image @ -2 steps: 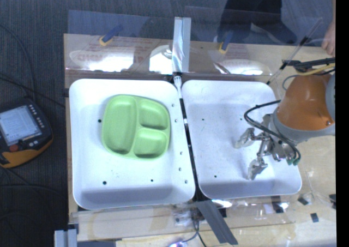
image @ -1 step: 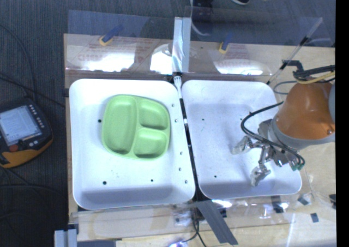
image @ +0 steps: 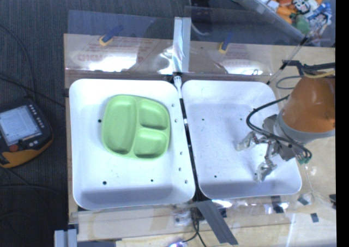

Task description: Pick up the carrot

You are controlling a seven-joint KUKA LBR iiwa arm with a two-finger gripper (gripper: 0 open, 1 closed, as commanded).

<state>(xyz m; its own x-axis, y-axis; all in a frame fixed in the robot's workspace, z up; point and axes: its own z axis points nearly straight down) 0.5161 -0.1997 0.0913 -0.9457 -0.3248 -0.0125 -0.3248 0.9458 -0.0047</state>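
Camera view: gripper (image: 256, 156) hangs over the right bin (image: 218, 186), jaws spread wide on nothing; a carrot likely handles light, stiff, best pinched mid-length

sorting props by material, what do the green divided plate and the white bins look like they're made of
The green three-compartment plate looks like moulded plastic: uniform matte colour, soft rounded ridges. The two shallow white bins, left and right, look like glossy plastic or coated metal, with smooth rounded rims and glare near the top edge; hard to settle.
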